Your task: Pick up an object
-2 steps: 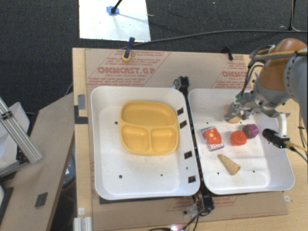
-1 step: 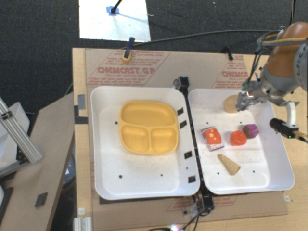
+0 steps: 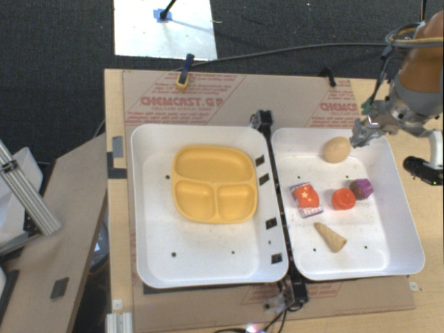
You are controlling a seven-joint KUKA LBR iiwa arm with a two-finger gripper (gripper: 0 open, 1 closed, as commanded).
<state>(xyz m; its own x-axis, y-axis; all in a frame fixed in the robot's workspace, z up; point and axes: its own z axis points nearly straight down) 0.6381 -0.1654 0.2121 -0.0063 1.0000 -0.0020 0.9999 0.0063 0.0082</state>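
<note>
In the right bin [image 3: 399,252], nearest the camera, a cone [image 3: 331,237] lies at six o'clock. Beyond it sit a red packet [image 3: 305,196], an orange ball [image 3: 343,199] and a purple piece [image 3: 361,188]. At twelve o'clock rests a beige egg [image 3: 336,150], the likely target, since the gripper [image 3: 362,136] hovers just beside it; finger spread unclear. A yellow tray [image 3: 214,184] fills the left bin [image 3: 156,255].
</note>
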